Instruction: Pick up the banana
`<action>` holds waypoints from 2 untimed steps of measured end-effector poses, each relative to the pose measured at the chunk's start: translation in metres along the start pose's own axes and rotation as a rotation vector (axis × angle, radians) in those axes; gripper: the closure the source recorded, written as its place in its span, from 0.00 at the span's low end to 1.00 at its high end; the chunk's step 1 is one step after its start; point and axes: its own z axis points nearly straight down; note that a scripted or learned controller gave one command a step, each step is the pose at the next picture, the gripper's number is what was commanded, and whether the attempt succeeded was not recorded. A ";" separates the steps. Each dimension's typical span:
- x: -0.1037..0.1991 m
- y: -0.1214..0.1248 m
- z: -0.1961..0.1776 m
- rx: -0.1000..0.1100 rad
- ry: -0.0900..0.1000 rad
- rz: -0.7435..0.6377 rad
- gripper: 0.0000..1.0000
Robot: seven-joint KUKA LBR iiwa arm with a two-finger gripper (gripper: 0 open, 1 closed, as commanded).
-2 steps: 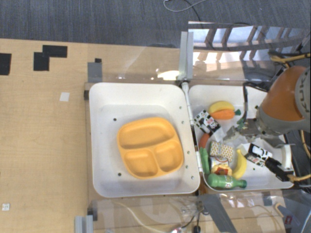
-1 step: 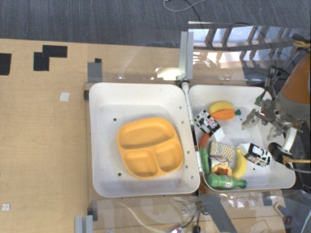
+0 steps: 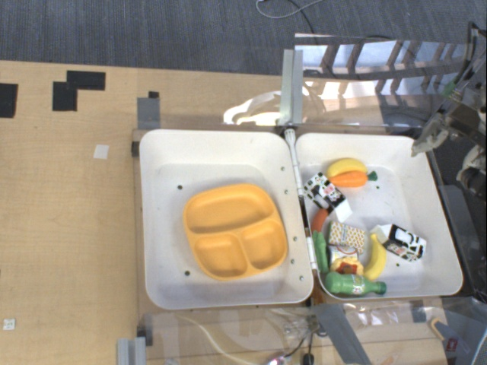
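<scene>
The banana [image 3: 376,255] is small and yellow, and lies curved in the front part of the right bin [image 3: 426,204]. It rests between a patterned box [image 3: 346,238] on its left and a black-and-white cow-print carton [image 3: 404,242] on its right. My gripper [image 3: 426,137] hangs over the right bin's far right corner, well behind the banana and apart from it. Nothing is seen held in it.
The right bin also holds a yellow fruit [image 3: 346,166], a carrot [image 3: 352,179], a second cow-print carton [image 3: 325,192], a red item [image 3: 319,219] and a green bottle [image 3: 354,284]. An orange divided plate [image 3: 234,230] lies in the left bin [image 3: 163,204]. A metal frame [image 3: 380,59] stands behind.
</scene>
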 end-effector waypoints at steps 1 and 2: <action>0.053 0.007 -0.085 0.000 0.001 -0.398 0.00; 0.099 0.004 -0.085 -0.002 0.001 -0.763 0.00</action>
